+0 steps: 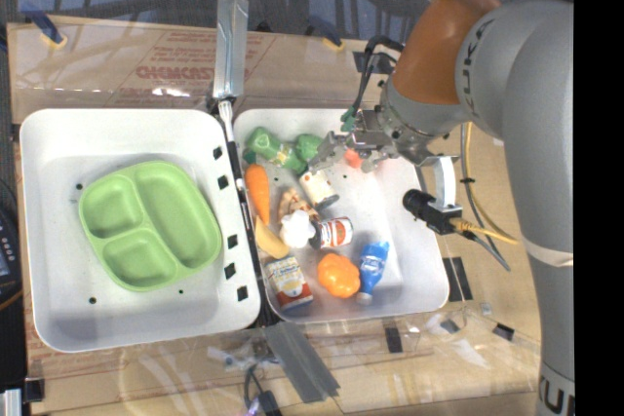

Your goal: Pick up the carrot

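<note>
Jaws (pixel 336 154), state unclear, above the right bin (pixel 429 258); carrot (pixel 257 193) by its left wall.

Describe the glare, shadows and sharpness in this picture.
Camera view: even overhead light; glare streaks on the clear sheet over the cardboard; soft shadow inside the left bin under the green plate; carrot reasonably sharp; gripper slightly soft.

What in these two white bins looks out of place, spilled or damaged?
Nothing looks spilled or broken. The right white bin holds a loose heap: the orange carrot along its left wall, a small red can and a blue bottle lying tipped. The green divided plate sits flat in the left white bin.
</note>
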{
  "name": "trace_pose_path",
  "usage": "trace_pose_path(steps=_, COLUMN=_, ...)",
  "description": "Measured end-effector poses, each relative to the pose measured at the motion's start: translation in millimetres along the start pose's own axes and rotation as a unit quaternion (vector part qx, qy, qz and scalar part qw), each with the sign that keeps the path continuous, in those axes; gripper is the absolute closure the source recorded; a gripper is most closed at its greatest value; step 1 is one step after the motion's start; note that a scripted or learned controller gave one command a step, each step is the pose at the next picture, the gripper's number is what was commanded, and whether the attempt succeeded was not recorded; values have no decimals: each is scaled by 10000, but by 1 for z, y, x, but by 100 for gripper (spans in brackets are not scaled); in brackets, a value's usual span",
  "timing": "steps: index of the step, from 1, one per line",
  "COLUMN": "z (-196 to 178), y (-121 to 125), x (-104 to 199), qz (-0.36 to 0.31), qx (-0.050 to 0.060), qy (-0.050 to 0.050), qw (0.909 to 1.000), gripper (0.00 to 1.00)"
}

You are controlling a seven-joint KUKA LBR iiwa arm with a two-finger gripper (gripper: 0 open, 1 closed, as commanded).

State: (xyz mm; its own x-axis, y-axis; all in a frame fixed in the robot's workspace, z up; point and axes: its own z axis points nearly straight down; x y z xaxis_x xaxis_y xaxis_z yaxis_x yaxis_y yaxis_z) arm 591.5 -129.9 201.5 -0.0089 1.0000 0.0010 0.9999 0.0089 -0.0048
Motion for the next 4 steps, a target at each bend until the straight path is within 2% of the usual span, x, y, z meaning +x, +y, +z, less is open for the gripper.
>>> trace_pose_path(steps=1, z=48, y=-82, x=22, qz=-1469, qx=0, qy=3, qw=9892, gripper=0)
trace_pose_path(steps=2, z=46, y=-109, x=-12, qz=-1471, qx=-5, qy=0, qw=9891, gripper=0)
trace_pose_path(steps=3, z=106, y=-112, x=31, qz=-1608, qx=-56, qy=-30, qw=9870, gripper=0)
trace_pose_path(steps=4, z=96, y=-111, x=33, qz=-1637, qx=-56, qy=-5, qw=9865, gripper=100)
